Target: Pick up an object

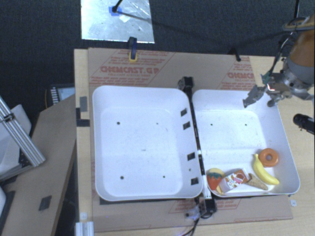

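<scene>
Clearly the coming move turns on one thing: every candidate lies toward the camera from the grey two-finger gripper (262, 95), in the near strip of the shallow white right-hand bin (231, 127), while the gripper hangs over that bin's far right corner. Its fingers look spread apart with nothing between them, though they are small and a little blurred, so that reading is probably right rather than certain.

Nearest to the fingers is the small orange ring-shaped doughnut toy (268, 157), close to the bin's right wall. Just beside it, on its near-left side, lies the curved yellow plastic banana (264, 170), whose long axis runs from upper left to lower right in the camera view, roughly along the right wall. Further left along the near wall sit the tan cone-shaped piece (256, 182), the flat white and red printed packet (233, 179) and the round red-orange tomato-like toy (214, 179), crowded together and seemingly touching.

My judgement is that the arm must travel toward the camera and then descend; the doughnut or banana is the shorter reach, and for the banana the fingers should close across its curve. The shallow white left-hand bin (142, 141) plays no part.
</scene>
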Controlling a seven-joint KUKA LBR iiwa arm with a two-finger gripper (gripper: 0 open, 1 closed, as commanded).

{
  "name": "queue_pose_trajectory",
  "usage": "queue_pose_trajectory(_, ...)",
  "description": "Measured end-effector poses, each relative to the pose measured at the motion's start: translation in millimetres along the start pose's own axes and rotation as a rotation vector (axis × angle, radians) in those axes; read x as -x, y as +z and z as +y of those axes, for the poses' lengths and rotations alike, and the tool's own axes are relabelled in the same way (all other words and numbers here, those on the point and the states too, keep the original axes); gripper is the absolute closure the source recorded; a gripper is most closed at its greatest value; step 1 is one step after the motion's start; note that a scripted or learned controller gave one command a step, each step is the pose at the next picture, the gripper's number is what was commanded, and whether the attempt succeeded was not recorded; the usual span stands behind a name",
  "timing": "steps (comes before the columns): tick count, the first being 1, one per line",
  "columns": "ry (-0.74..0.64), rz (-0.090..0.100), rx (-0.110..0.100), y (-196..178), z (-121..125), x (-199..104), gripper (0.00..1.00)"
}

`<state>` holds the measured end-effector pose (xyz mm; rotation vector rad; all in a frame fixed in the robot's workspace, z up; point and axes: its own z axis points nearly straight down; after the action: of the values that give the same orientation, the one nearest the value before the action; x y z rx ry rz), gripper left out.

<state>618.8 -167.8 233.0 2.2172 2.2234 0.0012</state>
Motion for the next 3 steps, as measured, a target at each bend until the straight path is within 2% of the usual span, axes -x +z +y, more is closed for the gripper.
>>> queue_pose_trajectory(1, 0.004, -0.002, 0.007, -104, -62, 5, 0.0)
queue_pose_trajectory(2, -0.009, 0.0, 0.018, -241, -81, -65, 0.0)
queue_pose_trajectory(3, -0.005, 0.0, 0.01, -308, -125, -86, 0.0)
